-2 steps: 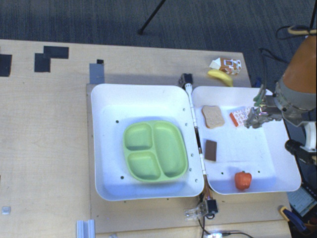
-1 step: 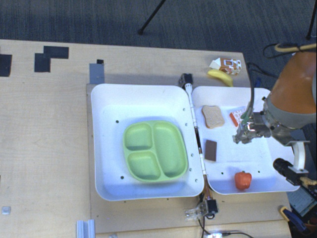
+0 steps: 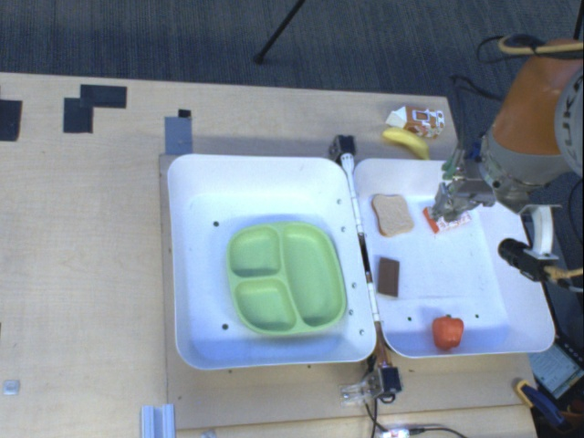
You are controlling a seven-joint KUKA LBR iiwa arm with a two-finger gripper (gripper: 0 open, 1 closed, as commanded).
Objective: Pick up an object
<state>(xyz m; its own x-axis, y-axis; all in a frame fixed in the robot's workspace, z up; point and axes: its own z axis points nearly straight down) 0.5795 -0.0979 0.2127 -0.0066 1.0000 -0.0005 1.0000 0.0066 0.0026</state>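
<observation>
At the near edge of the right bin (image 3: 520, 340) sits a small red tomato-like toy (image 3: 447, 331), well below the tool (image 3: 451, 210) and slightly to its left in the picture. Further up from it lies a dark brown block (image 3: 388, 276), down and to the left of the tool, close to the divider between the bins. A tan slice of toast (image 3: 393, 214) lies just left of the tool, about level with it.

The tool hangs over the upper part of the right bin, its grey fingers pointing down at a small red and white flat packet (image 3: 447, 220) that lies on the bin floor right beneath the fingertips. Whether the fingers touch or clasp the packet cannot be made out, nor can their spread; the packet appears to rest on the floor.

Beyond the bin's far rim, up and left of the tool, a yellow banana (image 3: 406, 140) and a small wrapped packet (image 3: 422, 119) rest on the wooden surface (image 3: 82, 263).

Far to the tool's left, the left bin (image 3: 187, 245) holds a green divided tray (image 3: 286, 277) lying flat near its centre.
</observation>
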